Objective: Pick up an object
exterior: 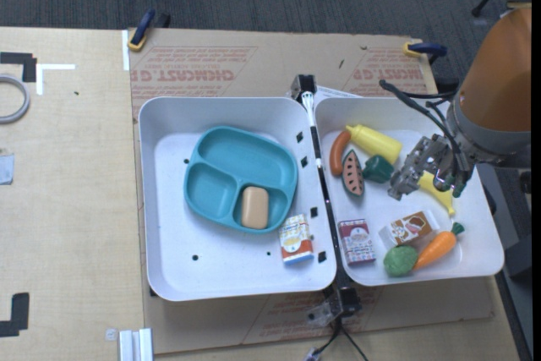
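Gripper [420, 169] hangs low over right bin [489, 262], fingers spread, nothing between them. Yellow banana [441, 194] lies just beside it on the right, mustard bottle [374, 140] and watermelon slice [352, 173] to its left. Carrot [437, 248] and green vegetable [401, 260] sit nearer. Left bin [169, 266] carries teal divided plate [215, 173] with a bread piece [254, 207].

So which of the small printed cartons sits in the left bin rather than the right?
The blue-trimmed carton, lying beside the teal plate. The red carton and the brown-and-white carton both lie in the right bin.
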Robot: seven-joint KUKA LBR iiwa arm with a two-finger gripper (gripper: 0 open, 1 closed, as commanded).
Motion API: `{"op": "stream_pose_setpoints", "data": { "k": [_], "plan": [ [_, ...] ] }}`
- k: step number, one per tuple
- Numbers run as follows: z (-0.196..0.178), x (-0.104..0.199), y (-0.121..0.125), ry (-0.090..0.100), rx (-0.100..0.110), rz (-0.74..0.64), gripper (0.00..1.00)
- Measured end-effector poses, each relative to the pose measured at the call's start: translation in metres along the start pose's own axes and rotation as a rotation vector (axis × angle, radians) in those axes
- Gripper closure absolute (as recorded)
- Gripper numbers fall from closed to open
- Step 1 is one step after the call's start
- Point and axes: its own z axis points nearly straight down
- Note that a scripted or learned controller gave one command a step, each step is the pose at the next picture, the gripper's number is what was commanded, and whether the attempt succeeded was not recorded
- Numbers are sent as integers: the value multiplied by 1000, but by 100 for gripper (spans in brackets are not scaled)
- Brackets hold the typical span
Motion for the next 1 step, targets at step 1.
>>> {"op": "stream_pose_setpoints", "data": {
  "k": [1],
  "plan": [
    [12,47,50,2,0,-264,100]
  ]
}}
